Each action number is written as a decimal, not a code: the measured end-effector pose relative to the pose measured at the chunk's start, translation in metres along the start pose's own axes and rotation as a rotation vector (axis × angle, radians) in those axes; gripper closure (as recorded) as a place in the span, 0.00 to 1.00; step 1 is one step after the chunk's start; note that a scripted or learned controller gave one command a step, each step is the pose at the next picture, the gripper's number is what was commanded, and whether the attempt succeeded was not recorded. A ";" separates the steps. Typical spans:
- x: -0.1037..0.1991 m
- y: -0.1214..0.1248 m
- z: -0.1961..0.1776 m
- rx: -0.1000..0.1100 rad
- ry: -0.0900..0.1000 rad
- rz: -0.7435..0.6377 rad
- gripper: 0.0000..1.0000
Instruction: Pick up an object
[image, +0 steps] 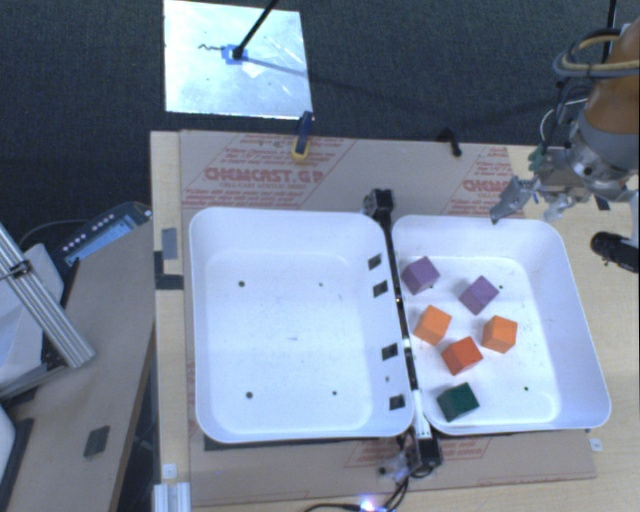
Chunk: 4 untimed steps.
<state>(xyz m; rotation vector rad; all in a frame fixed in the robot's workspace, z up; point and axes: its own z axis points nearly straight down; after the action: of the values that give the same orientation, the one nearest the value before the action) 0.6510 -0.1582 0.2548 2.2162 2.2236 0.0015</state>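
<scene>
While nothing is yet in the grip, six small blocks lie loose in the right bin (575, 330). Nearest the camera sits a dark green block (459, 401) by the front wall. Behind it an orange block (462, 354) and two lighter orange ones (433, 324) (500, 333) form a tight cluster, and farther back lie two purple blocks (420, 273) (480, 294). The left bin (215, 300) sits beside it. Farthest off, the gripper (532, 203) hangs above the right bin's back rim, its fingers spread apart with nothing between them.

The risk, as I judge it, lies in the crowding: the orange blocks sit so near one another that a descending finger may land on a neighbour and shove the target aside. The green block, close to the wall, leaves a finger little room. A purple block, standing more apart, looks the safer choice.
</scene>
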 end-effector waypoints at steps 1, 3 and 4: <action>-0.051 -0.031 0.091 0.007 0.001 0.006 0.00; 0.018 -0.116 0.168 -0.007 -0.002 -0.003 0.00; 0.013 -0.113 0.155 -0.014 -0.008 0.001 1.00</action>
<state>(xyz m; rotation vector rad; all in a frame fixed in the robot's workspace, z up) 0.5378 -0.1454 0.0994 2.2065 2.2117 0.0088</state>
